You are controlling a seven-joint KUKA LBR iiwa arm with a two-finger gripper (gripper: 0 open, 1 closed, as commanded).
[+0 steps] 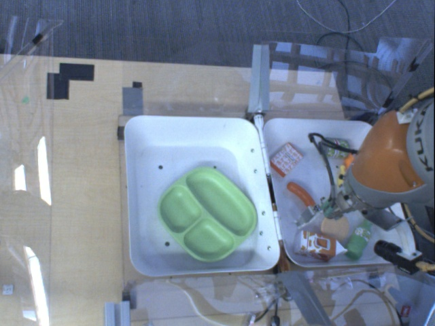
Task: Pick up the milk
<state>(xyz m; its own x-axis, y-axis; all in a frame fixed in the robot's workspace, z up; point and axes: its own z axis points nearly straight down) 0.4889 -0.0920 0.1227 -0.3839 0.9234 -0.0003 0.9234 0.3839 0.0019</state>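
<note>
Over the right bin: we find the arm (391,158) reaching in, orange band bulging toward us, with the gripper (331,209) low among the clutter.
Gripper state: we cannot tell whether it is apart or together; the wrist and some cabling crowd the tip.
Milk: the small carton (316,245), white with red and brown print, lies on its side just below the gripper and slightly to its left, near the front wall of the right bin (285,131).
Step in hand: we judge this as the approach, the tool hovering close to the carton but nothing visibly between its tips, so no grasp yet.
Next move: we would want the gripper brought down and a touch toward the front wall, lined up across the carton's narrow side before closing.
Neighbours: the green bottle (358,240) sits to the gripper's right and lower, the tan round piece (334,227) directly beneath it touching the carton's top edge, the orange carrot-like item (300,193) to its left, the red-patterned packet (286,159) farther up and left.
Risk: we reckon the tan piece could get nudged or caught instead.
Left bin: the green divided plate (207,212) sits well apart to the left.
Writing: we read "KU" on the arm's casing at the frame edge; the carton's print is too small to read.
</note>
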